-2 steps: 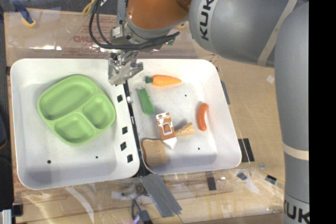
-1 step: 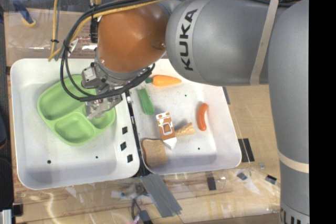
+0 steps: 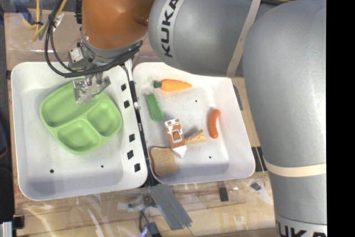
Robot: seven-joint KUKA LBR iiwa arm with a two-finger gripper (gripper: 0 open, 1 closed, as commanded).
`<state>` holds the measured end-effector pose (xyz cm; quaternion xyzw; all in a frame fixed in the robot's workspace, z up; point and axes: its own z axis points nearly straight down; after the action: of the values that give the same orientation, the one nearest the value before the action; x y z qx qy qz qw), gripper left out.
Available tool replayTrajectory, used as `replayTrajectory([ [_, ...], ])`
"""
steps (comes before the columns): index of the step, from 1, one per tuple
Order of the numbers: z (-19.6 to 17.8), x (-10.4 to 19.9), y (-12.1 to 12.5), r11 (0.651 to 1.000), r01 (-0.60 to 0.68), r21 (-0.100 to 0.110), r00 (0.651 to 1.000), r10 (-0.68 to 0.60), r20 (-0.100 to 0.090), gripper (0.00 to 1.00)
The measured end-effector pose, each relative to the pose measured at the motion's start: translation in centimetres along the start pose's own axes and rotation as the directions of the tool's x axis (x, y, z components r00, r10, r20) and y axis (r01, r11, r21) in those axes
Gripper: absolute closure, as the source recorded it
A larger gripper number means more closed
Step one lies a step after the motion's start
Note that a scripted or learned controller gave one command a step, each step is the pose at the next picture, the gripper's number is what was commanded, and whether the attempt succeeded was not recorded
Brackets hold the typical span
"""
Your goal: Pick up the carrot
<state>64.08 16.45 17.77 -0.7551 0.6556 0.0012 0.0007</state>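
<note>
The carrot [image 3: 175,85] is lying at the twelve o'clock end of the right bin [image 3: 233,159], its long axis running nine to three, green stem end pointing to nine o'clock. The gripper [image 3: 89,87] is hanging over the green divided plate [image 3: 80,117] in the left bin [image 3: 33,175], nothing between its fingers; whether they are parted, I cannot tell.

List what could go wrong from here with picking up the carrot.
1. The gripper hangs over the green plate in the left bin, while the carrot lies in the right bin. Crossing over, it may catch the bins' rims.
2. The carrot lies near the right bin's back wall, so a finger may strike the wall.
3. The green stick lies close to the carrot's leafy end and may get nudged or grabbed instead.
</note>
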Motion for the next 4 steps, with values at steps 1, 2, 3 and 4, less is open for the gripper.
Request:
replayTrajectory([
  [1, -4.2, -5.2, -2.3, 0.920, 0.393, 0.003, 0.920, -0.393, 0.000, 1.00],
  [2, -8.1, -5.3, -2.3, 0.762, 0.647, 0.004, 0.762, -0.647, -0.001, 1.00],
  [3, -9.3, -5.3, -2.2, 0.442, 0.897, 0.002, 0.442, -0.897, -0.001, 1.00],
  [4, -9.9, -5.2, -2.3, 0.350, 0.937, 0.002, 0.350, -0.937, -0.001, 1.00],
])
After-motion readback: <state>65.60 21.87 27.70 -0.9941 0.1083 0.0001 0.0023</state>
